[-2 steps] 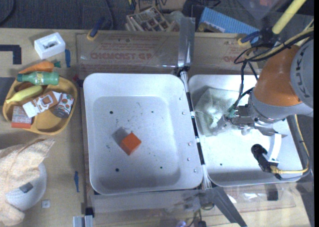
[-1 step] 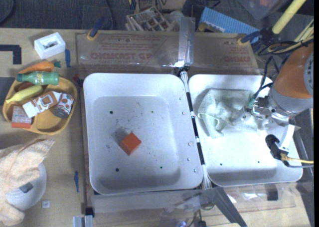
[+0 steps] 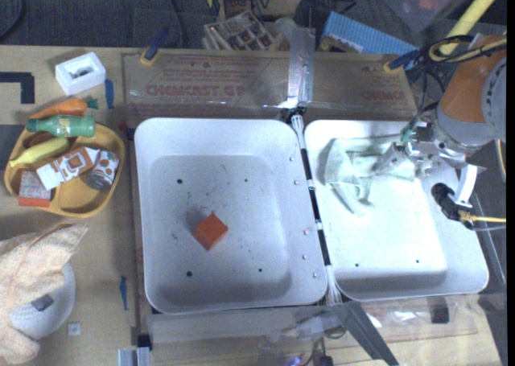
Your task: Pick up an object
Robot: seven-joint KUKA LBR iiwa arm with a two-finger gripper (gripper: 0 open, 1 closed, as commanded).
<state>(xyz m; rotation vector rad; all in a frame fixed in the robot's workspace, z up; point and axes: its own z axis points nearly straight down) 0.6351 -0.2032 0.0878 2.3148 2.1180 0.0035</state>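
Over the right-hand bin (image 3: 475,276), near its upper right corner, the gripper (image 3: 400,154) is seen at the end of the grey arm (image 3: 475,107), which reaches in from the right. A pale, crumpled cloth-like item (image 3: 348,170) lies in the upper left part of that bin, and the gripper's tip is placed just beside its right end, perhaps touching it; contact cannot be confirmed. Whether the gripper is spread or closed cannot be told, as the tip is blurred against the pale item, and nothing can be said to be held. An orange block (image 3: 212,231) is set on the floor of the left-hand bin (image 3: 153,147), a little left of and below its middle, well apart from the gripper and across the rims between the bins. From the gripper, the pale item lies to the left, its long axis running roughly left to right, towards the arm. It is judged that this item is by far the nearer candidate, and that a short move left and down would be needed.
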